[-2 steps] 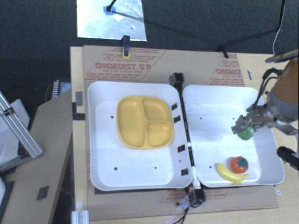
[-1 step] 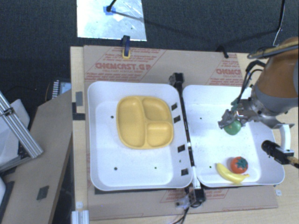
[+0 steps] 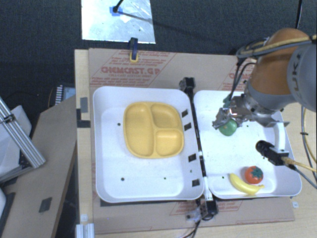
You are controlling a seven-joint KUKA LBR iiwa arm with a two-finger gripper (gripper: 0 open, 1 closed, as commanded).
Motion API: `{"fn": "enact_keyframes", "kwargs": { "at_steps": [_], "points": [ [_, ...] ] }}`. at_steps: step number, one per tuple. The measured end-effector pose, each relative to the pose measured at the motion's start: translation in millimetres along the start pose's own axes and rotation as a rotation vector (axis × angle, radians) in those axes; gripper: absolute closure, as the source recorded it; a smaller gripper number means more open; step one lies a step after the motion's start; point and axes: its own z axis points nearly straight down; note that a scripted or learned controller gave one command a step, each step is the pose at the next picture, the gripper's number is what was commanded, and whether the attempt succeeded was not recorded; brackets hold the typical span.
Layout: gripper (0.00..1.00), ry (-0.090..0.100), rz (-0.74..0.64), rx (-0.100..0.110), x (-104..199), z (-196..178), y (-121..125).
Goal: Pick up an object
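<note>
1. Gripper [image 3: 225,121] over the right bin [image 3: 214,168], upper part, fingers closed around a green ball [image 3: 228,128].
2. Ball sits at the fingertips, near the bin's left wall.
3. Tomato [image 3: 253,174] and banana [image 3: 244,184] touch near the right bin's front edge.
4. Yellow plate [image 3: 152,129] in left bin [image 3: 111,182].

Grey arm [image 3: 297,68] w/ orange band, black cables, metallic claw [image 3: 225,119].
</note>
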Motion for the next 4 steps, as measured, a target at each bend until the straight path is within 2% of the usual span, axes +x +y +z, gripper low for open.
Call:
{"fn": "enact_keyframes", "kwargs": {
  "at_steps": [3,4],
  "points": [
    [1.00,0.001,0.002,0.001,146,24,55],
    [0.00,-0.002,0.006,0.002,143,24,55]
  ]
}}
